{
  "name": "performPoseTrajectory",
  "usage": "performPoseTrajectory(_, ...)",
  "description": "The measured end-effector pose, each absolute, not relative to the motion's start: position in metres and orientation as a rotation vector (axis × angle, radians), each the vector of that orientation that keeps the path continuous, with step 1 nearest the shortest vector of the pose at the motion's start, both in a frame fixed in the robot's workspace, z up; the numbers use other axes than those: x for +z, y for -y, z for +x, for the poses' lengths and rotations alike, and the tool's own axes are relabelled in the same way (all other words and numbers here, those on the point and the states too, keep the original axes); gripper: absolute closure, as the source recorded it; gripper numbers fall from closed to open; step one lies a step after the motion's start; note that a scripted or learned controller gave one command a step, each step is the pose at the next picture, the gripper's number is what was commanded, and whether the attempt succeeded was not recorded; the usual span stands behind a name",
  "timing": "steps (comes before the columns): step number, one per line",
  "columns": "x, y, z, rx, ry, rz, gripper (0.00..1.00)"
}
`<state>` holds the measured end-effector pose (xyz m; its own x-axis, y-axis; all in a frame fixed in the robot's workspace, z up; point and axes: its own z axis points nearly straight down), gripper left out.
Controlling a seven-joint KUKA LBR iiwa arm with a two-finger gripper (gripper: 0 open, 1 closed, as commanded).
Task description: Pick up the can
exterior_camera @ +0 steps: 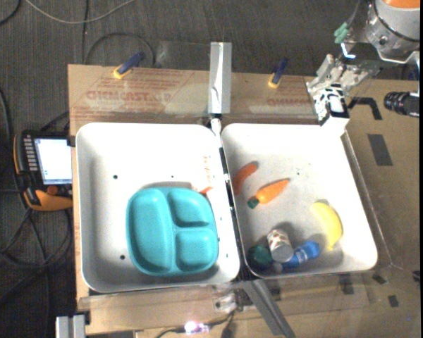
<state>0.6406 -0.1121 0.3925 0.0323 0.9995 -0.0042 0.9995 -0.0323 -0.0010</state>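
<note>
The can (280, 244) lies on its side near the front edge of the right bin (352, 182), its pale round end facing up. It rests between a dark green item (260, 255) and a blue bottle (304, 253). My gripper (330, 98) hangs above the back right corner of the right bin, well away from the can, with nothing seen between its fingers.
In the right bin also lie a carrot (270, 191), a smaller orange piece (244, 174) and a yellow banana (328, 222). A teal divided plate (173, 230) sits in the left bin (106, 160). A handheld pendant (42, 169) lies left of the bins.
</note>
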Motion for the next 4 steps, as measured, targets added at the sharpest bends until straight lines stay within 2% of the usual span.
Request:
performPoseTrajectory(1, 0.266, 0.084, 0.629, -0.007, -2.188, 2.257, 1.0)
performPoseTrajectory(2, 0.237, 0.06, 0.663, -0.006, -1.987, 2.435, 1.0)
performPoseTrajectory(3, 0.288, 0.14, 0.654, -0.006, -1.945, 2.465, 1.0)
performPoseTrajectory(4, 0.169, 0.109, 0.667, -0.009, -1.916, 2.493, 1.0)
